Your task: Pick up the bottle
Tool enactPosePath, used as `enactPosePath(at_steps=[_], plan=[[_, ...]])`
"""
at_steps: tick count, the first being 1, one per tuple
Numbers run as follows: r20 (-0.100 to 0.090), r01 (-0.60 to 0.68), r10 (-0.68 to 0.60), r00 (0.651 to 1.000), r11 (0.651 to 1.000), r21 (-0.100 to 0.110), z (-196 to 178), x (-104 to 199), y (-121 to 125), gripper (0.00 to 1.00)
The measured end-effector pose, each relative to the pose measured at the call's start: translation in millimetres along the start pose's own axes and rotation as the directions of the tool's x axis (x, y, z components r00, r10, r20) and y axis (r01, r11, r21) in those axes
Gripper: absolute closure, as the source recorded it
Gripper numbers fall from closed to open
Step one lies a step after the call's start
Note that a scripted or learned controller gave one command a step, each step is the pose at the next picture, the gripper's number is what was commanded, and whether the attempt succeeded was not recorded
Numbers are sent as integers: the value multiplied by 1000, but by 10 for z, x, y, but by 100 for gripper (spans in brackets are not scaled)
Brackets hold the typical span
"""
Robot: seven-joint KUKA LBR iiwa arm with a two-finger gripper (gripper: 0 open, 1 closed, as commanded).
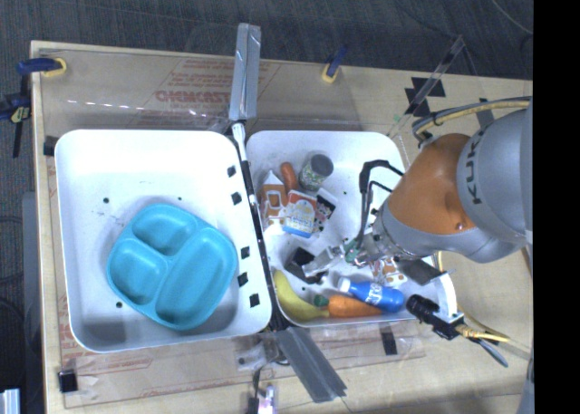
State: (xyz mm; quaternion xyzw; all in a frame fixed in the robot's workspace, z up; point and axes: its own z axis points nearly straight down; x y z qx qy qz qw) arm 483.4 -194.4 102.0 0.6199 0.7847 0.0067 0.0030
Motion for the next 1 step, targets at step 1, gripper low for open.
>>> enactPosePath(at_steps=[1], plan=[[13, -77, 77, 997, 997, -6, -4, -254, 899, 0]])
